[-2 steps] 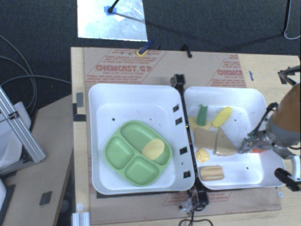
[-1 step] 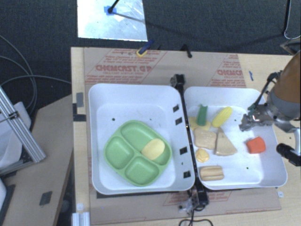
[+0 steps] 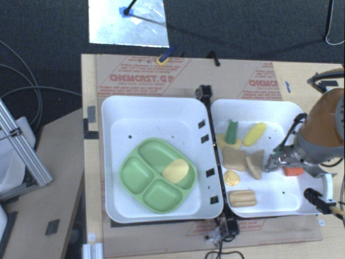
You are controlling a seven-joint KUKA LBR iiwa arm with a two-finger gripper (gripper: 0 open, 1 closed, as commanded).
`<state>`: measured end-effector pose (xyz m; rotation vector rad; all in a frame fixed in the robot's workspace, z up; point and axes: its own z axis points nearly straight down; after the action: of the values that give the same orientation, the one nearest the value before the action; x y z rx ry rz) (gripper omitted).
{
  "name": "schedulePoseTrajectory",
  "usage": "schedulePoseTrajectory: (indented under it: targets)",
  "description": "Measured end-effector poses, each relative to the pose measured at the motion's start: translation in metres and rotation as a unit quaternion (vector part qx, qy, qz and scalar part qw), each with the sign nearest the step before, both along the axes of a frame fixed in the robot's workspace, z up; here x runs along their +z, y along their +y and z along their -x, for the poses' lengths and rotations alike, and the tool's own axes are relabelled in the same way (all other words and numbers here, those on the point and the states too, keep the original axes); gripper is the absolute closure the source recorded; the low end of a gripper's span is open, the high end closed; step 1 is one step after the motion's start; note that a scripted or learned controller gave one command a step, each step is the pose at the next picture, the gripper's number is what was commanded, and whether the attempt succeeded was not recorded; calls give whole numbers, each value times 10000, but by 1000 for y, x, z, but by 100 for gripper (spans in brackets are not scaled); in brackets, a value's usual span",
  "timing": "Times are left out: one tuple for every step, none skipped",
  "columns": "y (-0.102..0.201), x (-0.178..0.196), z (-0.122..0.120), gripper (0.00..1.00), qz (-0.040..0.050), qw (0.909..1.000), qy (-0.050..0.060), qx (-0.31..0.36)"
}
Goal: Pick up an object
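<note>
Two shallow white bins sitting side by side on the bench: left bin (image 3: pixel 116 123), right bin (image 3: pixel 291 198). Reaching in from the right, over the right bin's right edge: the grey arm (image 3: pixel 323 128) with its orange band. Lying in the left bin: a green divided plate (image 3: pixel 141 177), carrying a pale yellow lemon-like piece (image 3: pixel 176 170) in its right compartment. Hovering low over the right bin's middle: the gripper (image 3: pixel 271 163), tips pointing left; not possible to tell how far open, nor whether gripping anything. Touching or just beside those tips: a tan wedge (image 3: pixel 254 165). Resting left of the wedge and against it: a flat tan slab (image 3: pixel 233 156). Lying near the bin's front wall: a tan bread roll (image 3: pixel 242 198). Sitting toward the back: a yellow corn-like piece (image 3: pixel 254 134), with a green upright piece (image 3: pixel 232 132) just left of it. Lying between slab and roll: a small pale yellow lump (image 3: pixel 231 177). Peeking out just right of the gripper: a small orange block (image 3: pixel 293 171).
</note>
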<state>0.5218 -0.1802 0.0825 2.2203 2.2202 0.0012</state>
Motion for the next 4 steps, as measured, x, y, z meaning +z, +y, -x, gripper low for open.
schedulePoseTrajectory:
  targets:
    - [-29, 170, -2, 100, 44, 9999, -93, 13]
    - [13, 106, 24, 100, -18, 10000, 26, 30]
    - [47, 67, 35, 100, -16, 10000, 20, 33]
    - [66, 84, 34, 100, -3, 10000, -12, 32]
